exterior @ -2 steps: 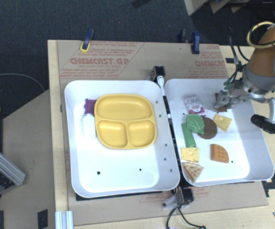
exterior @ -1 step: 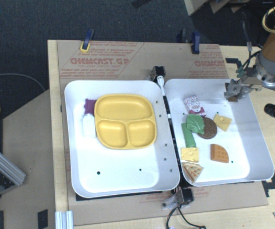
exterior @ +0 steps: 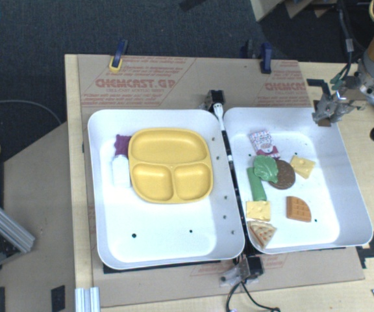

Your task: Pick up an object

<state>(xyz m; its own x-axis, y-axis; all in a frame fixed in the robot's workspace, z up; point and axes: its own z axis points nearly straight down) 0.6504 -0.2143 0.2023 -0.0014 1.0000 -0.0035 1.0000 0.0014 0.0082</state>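
Note:
The right bin (exterior: 343,194) holds several small toy foods: a pink-and-white packet (exterior: 261,140), a green piece (exterior: 262,172), a brown round cookie (exterior: 283,174), a yellow cheese wedge (exterior: 302,166), a waffle piece (exterior: 298,208), a yellow cheese square (exterior: 258,209) and a sandwich triangle (exterior: 261,231). My gripper (exterior: 325,114) hangs at the bin's far right corner, above its rim, well clear of the foods. Nothing shows between its fingers.
The left bin (exterior: 109,226) carries a yellow divided tray (exterior: 171,164), with a purple item (exterior: 122,143) and a white item (exterior: 120,169) along the tray's left side. Clamps hold the cardboard at the far edge. The arm enters from the upper right.

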